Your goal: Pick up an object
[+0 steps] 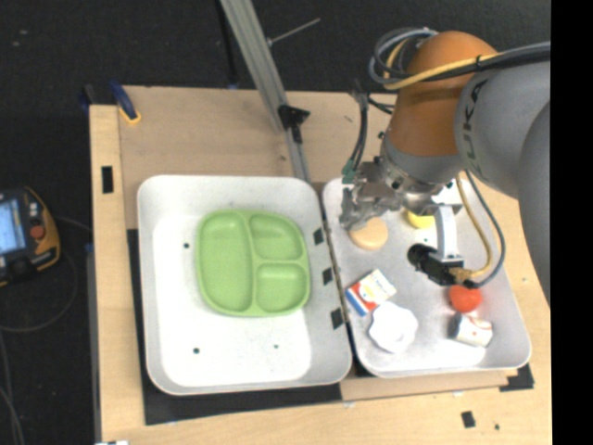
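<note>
Camera view has the gripper low just above the tan disc, apparently approaching; its spread I cannot tell; next, descend and close.

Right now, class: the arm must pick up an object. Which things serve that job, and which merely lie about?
Job:
gripper
tan round piece
red ball
white crumpled piece
small carton

Lying about:
green divided plate
handheld device
</note>
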`<state>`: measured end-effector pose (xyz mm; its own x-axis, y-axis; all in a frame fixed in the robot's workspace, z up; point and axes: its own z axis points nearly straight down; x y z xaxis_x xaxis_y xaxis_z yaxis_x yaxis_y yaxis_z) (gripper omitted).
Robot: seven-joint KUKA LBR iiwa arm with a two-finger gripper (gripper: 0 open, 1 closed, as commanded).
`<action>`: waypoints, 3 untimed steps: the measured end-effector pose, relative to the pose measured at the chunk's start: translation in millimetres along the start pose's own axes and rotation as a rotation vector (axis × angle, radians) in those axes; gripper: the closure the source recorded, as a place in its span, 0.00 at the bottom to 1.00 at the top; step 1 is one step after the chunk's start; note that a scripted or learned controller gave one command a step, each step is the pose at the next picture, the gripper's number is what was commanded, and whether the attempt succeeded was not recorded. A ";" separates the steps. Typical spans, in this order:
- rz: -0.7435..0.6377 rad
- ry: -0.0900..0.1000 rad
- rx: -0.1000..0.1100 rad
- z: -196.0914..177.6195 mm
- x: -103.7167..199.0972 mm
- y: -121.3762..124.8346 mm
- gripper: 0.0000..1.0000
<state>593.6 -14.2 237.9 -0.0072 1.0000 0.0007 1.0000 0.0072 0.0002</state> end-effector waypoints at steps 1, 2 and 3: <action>-0.001 0.001 0.000 -10.4 47.9 -16.0 1.00; -0.001 0.001 -0.002 -17.2 95.8 -22.9 1.00; 0.003 0.000 -0.002 -16.9 93.1 -22.7 0.00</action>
